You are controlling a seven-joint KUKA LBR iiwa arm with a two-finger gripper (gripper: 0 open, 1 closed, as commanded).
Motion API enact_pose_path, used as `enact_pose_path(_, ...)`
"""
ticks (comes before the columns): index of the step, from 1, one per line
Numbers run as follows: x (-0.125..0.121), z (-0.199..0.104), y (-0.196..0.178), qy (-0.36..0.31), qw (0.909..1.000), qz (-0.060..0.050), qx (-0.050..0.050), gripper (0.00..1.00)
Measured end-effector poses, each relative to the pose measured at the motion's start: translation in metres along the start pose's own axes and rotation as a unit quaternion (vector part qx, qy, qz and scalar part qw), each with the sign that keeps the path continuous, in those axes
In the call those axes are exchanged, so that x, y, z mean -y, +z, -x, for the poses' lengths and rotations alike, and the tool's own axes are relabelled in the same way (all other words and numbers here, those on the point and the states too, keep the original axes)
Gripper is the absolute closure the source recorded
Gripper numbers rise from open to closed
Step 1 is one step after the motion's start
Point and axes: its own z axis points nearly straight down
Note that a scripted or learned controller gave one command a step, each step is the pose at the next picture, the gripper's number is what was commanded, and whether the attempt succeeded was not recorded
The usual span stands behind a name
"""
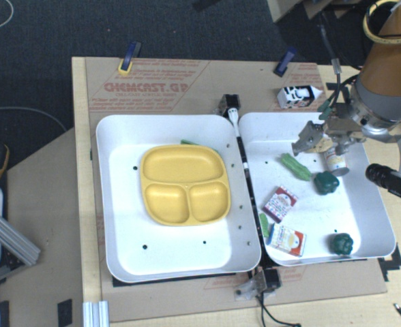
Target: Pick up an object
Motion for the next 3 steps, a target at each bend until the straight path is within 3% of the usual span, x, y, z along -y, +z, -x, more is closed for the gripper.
enact_pose_path(1, -0.002, 0.0, -0.006, -0.001, 1.0, 0.006, 0.001, 0.0)
enact_pose_path(3, 0.008, 0.003, 0.105, 0.0, 1.0, 0.002, 0.0, 0.0)
